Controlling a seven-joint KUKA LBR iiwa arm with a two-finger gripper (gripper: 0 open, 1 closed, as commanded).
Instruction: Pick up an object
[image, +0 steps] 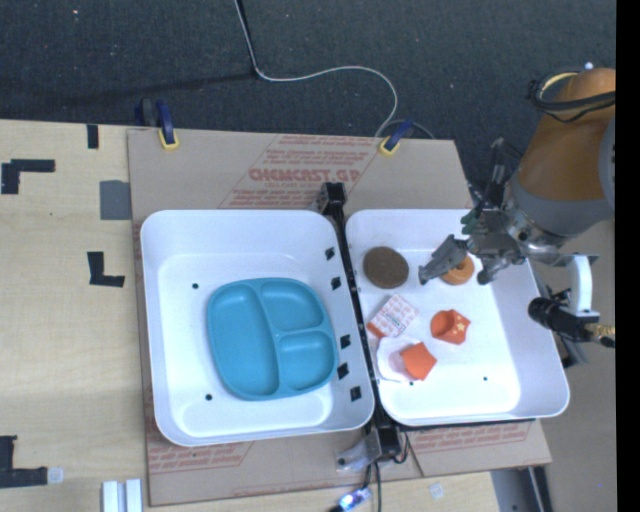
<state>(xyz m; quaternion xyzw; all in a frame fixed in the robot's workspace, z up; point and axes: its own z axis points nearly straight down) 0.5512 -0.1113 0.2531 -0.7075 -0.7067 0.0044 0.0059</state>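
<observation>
Arm (565, 150) over the right bin (520, 385), gripper (462, 262) down at a small orange piece (458, 271).

The gripper hangs low in the upper part of the right bin, one dark finger (438, 266) slanting out to the left and the other (492, 268) to the right, so the fingers stand spread, with the small orange piece sitting on the bin floor right between and partly under them; whether they touch it I can't tell. Just left of it lies a brown disc (385, 266). Nearer the middle of the bin are a red-and-white packet (392, 317), an orange block (450, 326) and another orange block (417, 360), the last resting on a white scrap by the bin's left wall. The left bin (165, 300) holds a blue divided tray (270, 335), lying flat and a little askew.
</observation>
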